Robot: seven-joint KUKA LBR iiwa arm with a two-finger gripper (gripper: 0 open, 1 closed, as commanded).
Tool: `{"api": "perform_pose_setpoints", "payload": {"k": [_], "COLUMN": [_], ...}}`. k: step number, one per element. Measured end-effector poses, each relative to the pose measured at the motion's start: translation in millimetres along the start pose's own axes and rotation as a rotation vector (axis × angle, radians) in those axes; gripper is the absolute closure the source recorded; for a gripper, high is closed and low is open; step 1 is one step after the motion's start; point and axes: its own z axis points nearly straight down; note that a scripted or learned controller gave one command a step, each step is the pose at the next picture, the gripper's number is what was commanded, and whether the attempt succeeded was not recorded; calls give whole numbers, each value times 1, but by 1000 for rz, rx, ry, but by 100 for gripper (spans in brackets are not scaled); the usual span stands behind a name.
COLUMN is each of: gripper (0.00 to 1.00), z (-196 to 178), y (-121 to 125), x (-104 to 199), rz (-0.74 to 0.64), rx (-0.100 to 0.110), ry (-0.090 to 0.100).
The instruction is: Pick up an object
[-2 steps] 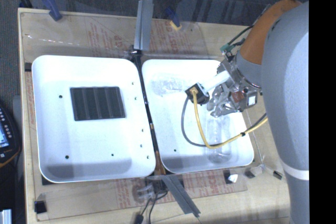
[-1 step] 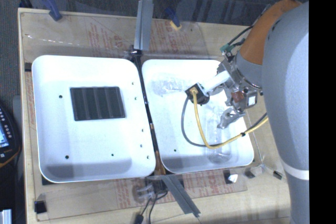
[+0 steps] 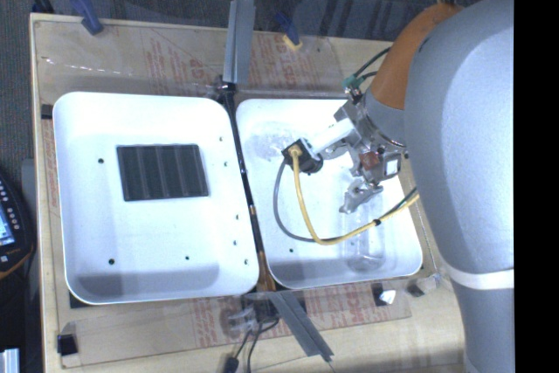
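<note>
A dark grey ridged rectangular pad [image 3: 162, 171] lies flat in the left bin [image 3: 87, 266]. In the right bin [image 3: 288, 266] a clear, see-through object [image 3: 367, 253] rests near the front right corner. My gripper [image 3: 356, 196] hangs over the right bin's right half, just above and behind the clear object, with black and yellow cables [image 3: 297, 214] looping off it to the left. Nothing is visibly held in the gripper.
The arm's grey body and orange band [image 3: 410, 57] cover the bench's right side. A metal divider bar [image 3: 238, 39] stands between the bins at the back. Blue clamps [image 3: 87, 13] sit on the bench's far edge.
</note>
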Motion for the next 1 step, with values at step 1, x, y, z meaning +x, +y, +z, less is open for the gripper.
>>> {"api": "perform_pose_setpoints", "payload": {"k": [1], "gripper": [0], "z": [-59], "y": [52], "x": [-41], "rz": [-124], "rx": [-5], "ry": [6]}}
